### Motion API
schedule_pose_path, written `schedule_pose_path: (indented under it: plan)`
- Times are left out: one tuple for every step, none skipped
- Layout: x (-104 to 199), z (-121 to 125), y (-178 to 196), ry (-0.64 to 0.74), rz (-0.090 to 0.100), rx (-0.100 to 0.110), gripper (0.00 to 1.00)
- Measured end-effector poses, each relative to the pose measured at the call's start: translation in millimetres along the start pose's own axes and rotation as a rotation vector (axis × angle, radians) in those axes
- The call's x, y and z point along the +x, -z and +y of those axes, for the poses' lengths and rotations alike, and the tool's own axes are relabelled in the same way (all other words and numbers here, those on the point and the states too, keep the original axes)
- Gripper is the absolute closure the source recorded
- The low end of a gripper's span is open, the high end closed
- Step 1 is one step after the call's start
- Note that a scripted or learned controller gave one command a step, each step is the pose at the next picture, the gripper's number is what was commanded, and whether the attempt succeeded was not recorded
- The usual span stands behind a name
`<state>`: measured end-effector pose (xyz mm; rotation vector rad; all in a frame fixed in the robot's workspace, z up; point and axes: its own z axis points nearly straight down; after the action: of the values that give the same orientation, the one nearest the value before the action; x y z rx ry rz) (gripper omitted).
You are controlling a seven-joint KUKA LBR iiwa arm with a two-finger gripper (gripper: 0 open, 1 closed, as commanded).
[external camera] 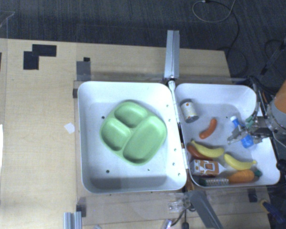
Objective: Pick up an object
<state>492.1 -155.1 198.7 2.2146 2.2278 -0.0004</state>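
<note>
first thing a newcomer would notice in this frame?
The big green divided plate lying alone in the left bin. Next, the clutter in the right bin: two bananas, a carrot, a red sausage and a small can. The claw hangs over that bin's right side by a blue object.

One fixed camera looks steeply down from well above the bench [33,128], taking in both white bins [86,142] whole.

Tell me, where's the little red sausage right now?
The sausage lies in the right bin, near its middle, between the can up to its left and the bananas below it.
</note>
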Motion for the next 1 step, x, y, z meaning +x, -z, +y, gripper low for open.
schedule_pose_path:
  plan:
    - [-36.1, 21.8, -93.9, -0.144, 0.000, -0.004, 0.00]
